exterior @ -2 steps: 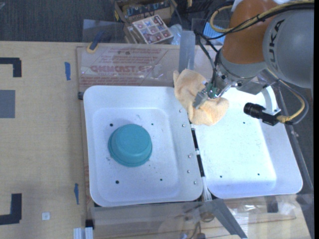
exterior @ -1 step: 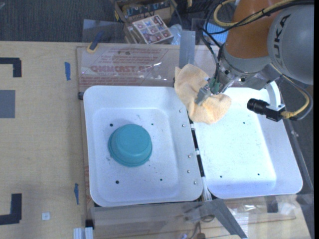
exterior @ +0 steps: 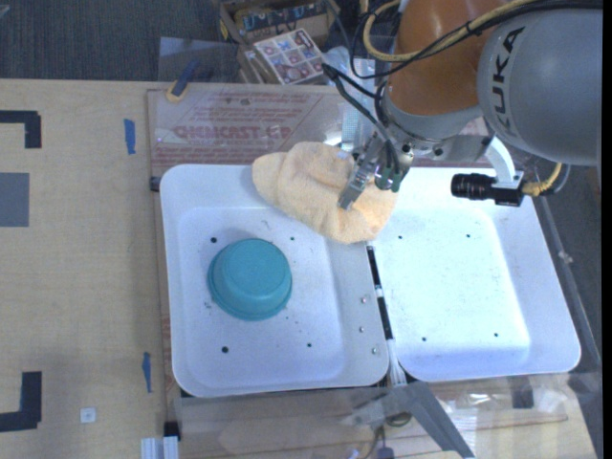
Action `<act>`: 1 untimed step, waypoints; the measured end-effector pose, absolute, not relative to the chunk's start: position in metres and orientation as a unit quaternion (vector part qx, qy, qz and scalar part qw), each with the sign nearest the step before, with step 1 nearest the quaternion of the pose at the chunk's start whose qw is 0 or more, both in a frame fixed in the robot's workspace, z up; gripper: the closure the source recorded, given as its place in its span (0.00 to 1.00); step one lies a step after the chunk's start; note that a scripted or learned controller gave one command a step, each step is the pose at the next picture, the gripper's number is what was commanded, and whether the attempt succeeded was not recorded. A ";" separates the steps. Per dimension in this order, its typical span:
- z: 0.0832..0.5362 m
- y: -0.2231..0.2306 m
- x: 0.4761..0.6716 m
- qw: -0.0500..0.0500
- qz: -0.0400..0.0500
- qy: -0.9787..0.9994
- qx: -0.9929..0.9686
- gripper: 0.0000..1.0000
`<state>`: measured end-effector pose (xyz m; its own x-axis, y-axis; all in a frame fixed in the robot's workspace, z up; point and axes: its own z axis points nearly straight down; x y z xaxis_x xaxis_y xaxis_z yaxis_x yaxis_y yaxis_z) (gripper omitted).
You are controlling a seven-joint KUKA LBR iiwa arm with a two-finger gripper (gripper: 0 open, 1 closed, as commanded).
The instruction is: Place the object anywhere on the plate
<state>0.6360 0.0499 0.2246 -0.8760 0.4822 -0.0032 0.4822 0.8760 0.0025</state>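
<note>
You see the left shallow white plastic bin point(exterior: 191, 352) holding an upturned round teal plastic plate point(exterior: 251, 277). A crumpled yellow cloth point(exterior: 306, 194) drapes its far rim towards the right white bin point(exterior: 535, 333). The two-finger gripper point(exterior: 366, 182) sits at the cloth's right part; whether it is clenched or released, you cannot tell.

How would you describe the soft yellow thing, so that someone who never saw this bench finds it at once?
Start at the left white bin, which holds a round teal plastic dish. At that bin's far right corner, a crumpled pale yellow cloth drapes over the rim, under the gripper. It alone is soft and shapeless.
</note>
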 end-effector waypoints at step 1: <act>0.226 0.092 0.621 0.001 0.001 0.999 0.053 1.00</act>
